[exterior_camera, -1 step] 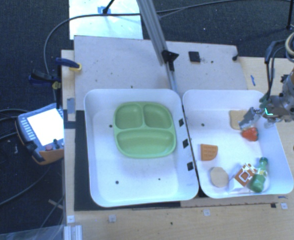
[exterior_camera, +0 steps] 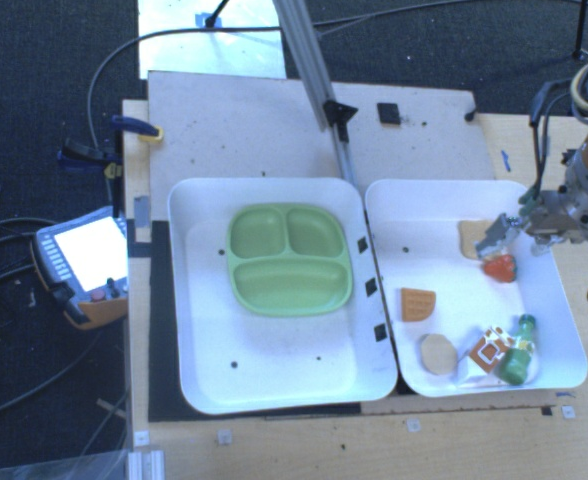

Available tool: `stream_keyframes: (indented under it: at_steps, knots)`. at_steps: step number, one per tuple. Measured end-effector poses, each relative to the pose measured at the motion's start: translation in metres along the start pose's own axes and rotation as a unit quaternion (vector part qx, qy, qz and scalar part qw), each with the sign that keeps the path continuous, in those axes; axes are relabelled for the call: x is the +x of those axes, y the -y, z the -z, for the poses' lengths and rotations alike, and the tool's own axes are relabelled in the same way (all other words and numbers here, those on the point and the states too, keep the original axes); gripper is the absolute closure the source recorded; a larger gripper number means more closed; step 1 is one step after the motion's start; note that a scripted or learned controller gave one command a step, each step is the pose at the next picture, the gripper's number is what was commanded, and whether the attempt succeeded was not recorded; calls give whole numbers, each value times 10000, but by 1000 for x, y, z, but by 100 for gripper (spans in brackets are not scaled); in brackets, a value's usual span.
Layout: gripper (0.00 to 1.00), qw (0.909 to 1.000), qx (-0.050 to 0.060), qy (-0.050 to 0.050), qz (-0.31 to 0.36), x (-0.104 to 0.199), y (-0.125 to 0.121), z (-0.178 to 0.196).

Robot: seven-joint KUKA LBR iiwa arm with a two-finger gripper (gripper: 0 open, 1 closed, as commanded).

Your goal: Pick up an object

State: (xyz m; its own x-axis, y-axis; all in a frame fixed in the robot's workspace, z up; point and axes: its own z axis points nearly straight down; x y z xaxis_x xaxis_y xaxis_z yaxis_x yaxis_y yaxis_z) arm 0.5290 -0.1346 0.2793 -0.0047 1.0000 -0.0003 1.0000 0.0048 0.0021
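Down at the near edge of the right bin point(exterior_camera: 574, 363) sits a green bottle point(exterior_camera: 517, 358), lying tilted beside a small orange-and-white patterned box point(exterior_camera: 489, 348). Just left of those, a round tan disc point(exterior_camera: 438, 353), and above it an orange wedge-like piece point(exterior_camera: 418, 303) with a flat top edge. Further back, the pincer point(exterior_camera: 501, 236) hovers over the far right part of that bin, grey arm point(exterior_camera: 584, 193) coming in from the right. Directly under its tip lies a small red rounded object point(exterior_camera: 500, 267), glossy, tomato-like; whether it is touched, I cannot tell. Beside it, a pale tan slice point(exterior_camera: 471, 238) pokes out from behind the pincer. Whether the pincer is apart or together, I cannot tell. Over in the left bin point(exterior_camera: 204, 368), a light green divided plate point(exterior_camera: 289, 258) with three compartments.
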Motion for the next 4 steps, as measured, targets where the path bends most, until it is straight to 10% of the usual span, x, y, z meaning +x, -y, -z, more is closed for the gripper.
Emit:
stream_keyframes:
  at_steps: [3,4]
  knots:
    - [0,10000,27,-7,-23,-5,20,-172]
    - [100,10000,-4,0,-11,-5,18,-158]
